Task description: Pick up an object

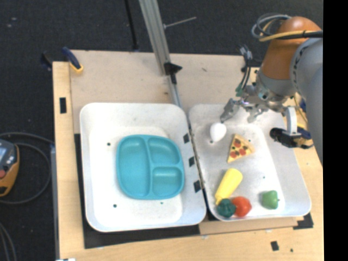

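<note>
Tool (242,111): hanging open over the right white bin (285,170), holding nothing.
Small white egg (217,131): lying just below it.

camera view: fixed overhead | slanted down on both bins (87,145) | arm (283,53) enters from right

You have two white bins (92,211), one blue tray (149,166), and six small items: one egg (218,131), pizza slice (240,148), corn cob (228,184), tomato (242,206), and two green pieces (269,199).
</note>
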`<state>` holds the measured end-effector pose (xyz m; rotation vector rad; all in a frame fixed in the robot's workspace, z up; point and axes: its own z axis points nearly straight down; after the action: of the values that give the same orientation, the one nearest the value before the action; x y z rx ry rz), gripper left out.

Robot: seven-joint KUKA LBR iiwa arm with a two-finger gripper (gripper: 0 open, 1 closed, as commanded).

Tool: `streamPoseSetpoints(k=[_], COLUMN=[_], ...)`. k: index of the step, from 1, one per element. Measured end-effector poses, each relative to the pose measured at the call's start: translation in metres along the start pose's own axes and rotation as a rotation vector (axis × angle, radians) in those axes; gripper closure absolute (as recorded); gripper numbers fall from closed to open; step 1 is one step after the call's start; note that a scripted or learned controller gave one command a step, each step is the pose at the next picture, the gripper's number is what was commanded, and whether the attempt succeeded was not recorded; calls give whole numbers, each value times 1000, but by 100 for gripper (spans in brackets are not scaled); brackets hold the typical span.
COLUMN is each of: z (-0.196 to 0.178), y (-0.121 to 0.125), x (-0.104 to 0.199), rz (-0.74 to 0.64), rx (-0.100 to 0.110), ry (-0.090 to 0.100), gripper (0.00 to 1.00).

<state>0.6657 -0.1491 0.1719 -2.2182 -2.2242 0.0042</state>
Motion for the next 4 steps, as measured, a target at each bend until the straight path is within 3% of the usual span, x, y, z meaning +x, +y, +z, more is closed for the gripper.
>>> streamPoseSetpoints(k=[1, 2, 4], z=[61, 46, -63], y=[-3, -1, 9], x=[4, 2, 5], rz=[0, -1, -1], rx=[0, -8, -8], ry=[0, -1, 0], gripper=[0, 100, 100])
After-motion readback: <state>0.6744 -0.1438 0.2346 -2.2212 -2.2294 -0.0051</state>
